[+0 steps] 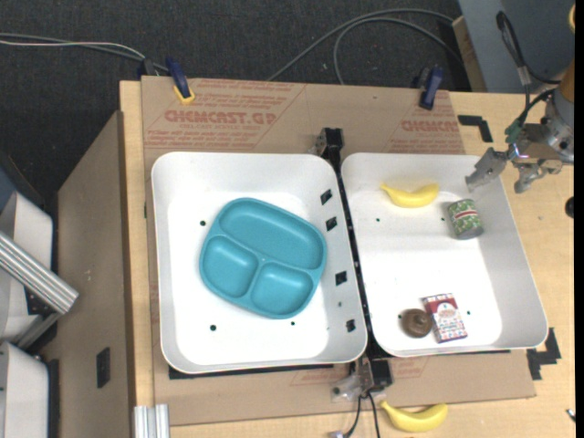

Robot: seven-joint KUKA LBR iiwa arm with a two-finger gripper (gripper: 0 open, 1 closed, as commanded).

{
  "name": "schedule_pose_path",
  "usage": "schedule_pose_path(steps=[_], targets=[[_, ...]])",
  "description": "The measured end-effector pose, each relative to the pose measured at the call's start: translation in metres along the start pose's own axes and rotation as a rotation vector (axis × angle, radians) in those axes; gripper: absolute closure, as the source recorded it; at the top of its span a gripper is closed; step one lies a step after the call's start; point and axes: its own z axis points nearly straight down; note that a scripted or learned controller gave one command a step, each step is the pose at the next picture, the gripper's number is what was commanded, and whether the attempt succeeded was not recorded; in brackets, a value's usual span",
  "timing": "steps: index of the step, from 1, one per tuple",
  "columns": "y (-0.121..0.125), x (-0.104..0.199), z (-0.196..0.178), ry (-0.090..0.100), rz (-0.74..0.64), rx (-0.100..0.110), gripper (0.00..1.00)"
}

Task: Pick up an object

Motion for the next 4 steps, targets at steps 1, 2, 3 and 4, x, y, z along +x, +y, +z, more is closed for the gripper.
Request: schedule_pose_path(steps=[1, 2, 3, 4], targets=[[0.003, 0.001, -0.009, -0.003, -0.004, -0.014, 0.0], [0.007, 0.009, 0.037, -0.002, -0.005, -0.01, 0.0], [0.0, 0.01, 0.098, -0.001, -0.003, -0.008, 0.0], [0.0, 0.011, 0.148, -0.002, -0.004, -0.009, 0.0]])
